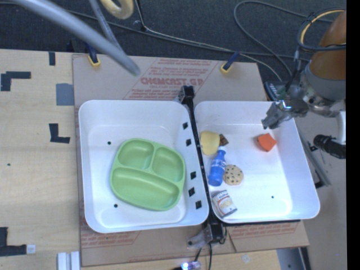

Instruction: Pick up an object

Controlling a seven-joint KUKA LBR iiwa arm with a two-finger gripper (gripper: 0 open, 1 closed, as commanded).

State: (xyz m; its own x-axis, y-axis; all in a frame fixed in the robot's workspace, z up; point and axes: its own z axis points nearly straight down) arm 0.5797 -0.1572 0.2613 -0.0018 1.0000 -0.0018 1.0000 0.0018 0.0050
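Gripper (274,118) above right bin (298,167) far edge; finger opening cannot be judged, nothing visibly held. Orange block (267,143) just below fingers, apart. Blue bottle (216,168), cookie (232,175), small can (224,202) further left.

red "chemcast gp" print on brown board (169,80) behind bins

A pale wood bench (34,167) (black tape marks at nine o'clock) carries a cardboard sheet (169,77); dark carpet (225,16) with cables (264,44) lies toward twelve.
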